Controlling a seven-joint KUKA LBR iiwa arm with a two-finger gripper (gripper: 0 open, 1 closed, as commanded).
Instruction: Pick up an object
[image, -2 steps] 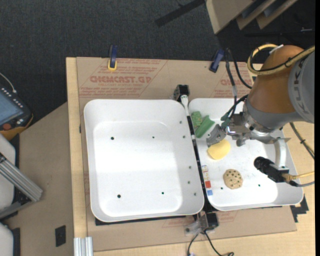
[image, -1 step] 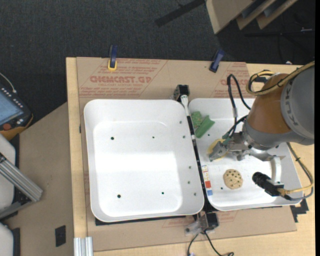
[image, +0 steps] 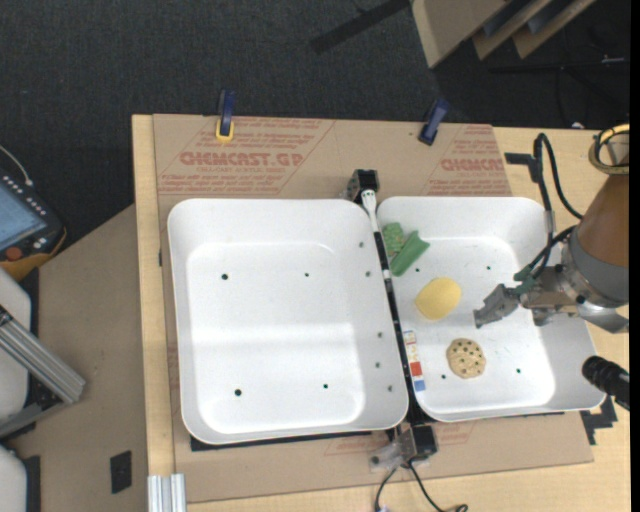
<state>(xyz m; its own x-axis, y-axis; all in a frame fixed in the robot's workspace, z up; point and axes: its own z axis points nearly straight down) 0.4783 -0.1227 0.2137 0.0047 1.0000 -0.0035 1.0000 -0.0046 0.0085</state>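
Camera view: the gripper is positioned low over the right bin, fingers spread with nothing between them. A yellow object lies just beside the fingertips, a cookie near below, and a green object farther beyond, so approach stays short.

Red print reading "CHEMCAST G.P" runs across the brown cardboard sheet at upper centre of the frame, above the left bin; it repeats, partly cut off, at upper right above the right bin, with smaller lines beneath too fine to read
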